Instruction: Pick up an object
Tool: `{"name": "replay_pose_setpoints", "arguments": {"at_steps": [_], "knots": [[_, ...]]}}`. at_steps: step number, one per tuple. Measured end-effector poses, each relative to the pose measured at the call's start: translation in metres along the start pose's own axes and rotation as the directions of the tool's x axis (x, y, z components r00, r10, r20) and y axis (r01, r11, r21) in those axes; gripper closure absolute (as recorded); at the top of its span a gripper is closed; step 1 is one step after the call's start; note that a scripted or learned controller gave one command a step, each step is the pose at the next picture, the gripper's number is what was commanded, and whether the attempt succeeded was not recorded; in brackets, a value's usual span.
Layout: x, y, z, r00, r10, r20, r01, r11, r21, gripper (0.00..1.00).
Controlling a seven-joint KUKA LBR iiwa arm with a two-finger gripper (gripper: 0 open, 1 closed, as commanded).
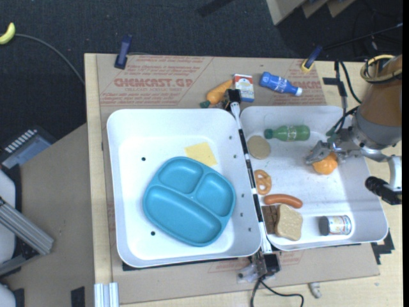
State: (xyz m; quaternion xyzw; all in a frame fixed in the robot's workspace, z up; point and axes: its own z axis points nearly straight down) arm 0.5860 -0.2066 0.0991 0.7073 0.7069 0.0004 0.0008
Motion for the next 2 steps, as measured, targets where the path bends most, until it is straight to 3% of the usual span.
{"name": "replay_pose_setpoints", "arguments": {"at_steps": [1,2], "knots": [[0.086,-0.033,0.010,1.000,-0.003,-0.002,0.003,1.000,-0.006,1.00],[0.157,-0.042,-0.086,1.000,-0.002,-0.001,0.002,1.000,0.001,1.00]]}}
